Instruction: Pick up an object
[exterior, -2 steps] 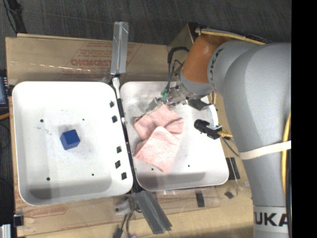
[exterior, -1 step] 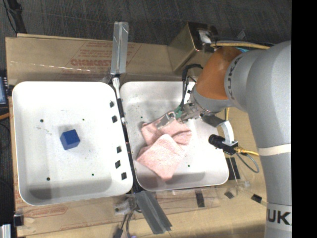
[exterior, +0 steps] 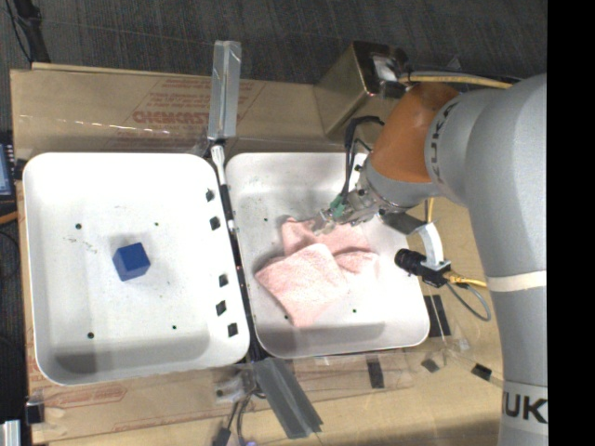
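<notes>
A crumpled pink cloth lies in the right bin, spread from its middle toward the front. My gripper hangs low at the cloth's far upper edge, its tips right at the fabric. A small blue cube sits alone in the left bin, left of centre. The grey arm with its orange band reaches in from the right, over the right bin's far right corner.
A metal divider with black clips runs between the two bins. A brown cardboard sheet lies behind the bins, and a tan box stands at the back behind the arm.
</notes>
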Motion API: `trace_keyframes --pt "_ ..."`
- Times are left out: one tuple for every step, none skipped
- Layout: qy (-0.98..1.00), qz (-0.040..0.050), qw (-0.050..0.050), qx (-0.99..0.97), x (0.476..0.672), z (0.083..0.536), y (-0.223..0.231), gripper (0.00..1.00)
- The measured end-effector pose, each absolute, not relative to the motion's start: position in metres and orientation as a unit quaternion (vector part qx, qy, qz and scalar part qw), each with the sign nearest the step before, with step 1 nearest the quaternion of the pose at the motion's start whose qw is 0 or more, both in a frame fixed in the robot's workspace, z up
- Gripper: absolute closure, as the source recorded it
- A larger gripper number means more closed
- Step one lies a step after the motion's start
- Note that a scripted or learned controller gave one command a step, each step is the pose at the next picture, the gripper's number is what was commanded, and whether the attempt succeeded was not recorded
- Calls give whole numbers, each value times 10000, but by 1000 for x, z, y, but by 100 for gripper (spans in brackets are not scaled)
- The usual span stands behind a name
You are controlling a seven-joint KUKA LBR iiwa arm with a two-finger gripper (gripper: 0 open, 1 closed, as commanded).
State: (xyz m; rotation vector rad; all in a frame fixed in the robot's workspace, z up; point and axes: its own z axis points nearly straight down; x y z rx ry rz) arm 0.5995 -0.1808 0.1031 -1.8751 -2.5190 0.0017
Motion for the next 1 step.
trace_keyframes --pt "-8022 6 6 -5971 599 103 -181 0"
